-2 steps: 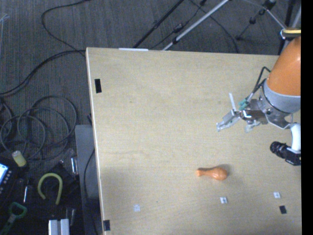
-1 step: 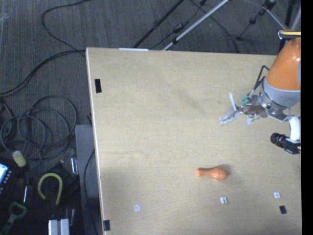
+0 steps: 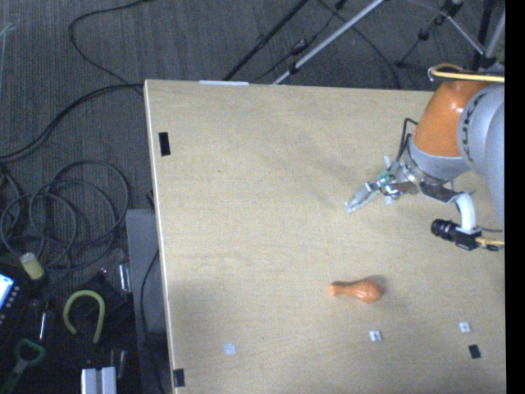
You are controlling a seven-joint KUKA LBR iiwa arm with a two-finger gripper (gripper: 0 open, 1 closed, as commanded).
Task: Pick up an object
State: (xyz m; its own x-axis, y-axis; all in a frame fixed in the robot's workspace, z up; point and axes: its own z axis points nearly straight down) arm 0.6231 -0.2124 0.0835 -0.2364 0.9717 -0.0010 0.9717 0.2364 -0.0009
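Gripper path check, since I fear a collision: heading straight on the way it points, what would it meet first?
Probably the bare wooden bench top. The gripper points leftward, and the orange object lies off that line, though depth is unclear.

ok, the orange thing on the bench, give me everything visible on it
The orange object is small, smooth and matte, shaped like a pear or drumstick: a rounded bulb at the camera view's right tapering to a narrow neck pointing left. It looks like plastic or rubber, though that is hard to tell. It lies on its side on the tan bench top, low in the view, nothing else touching it. The gripper is above it in the picture, well apart.
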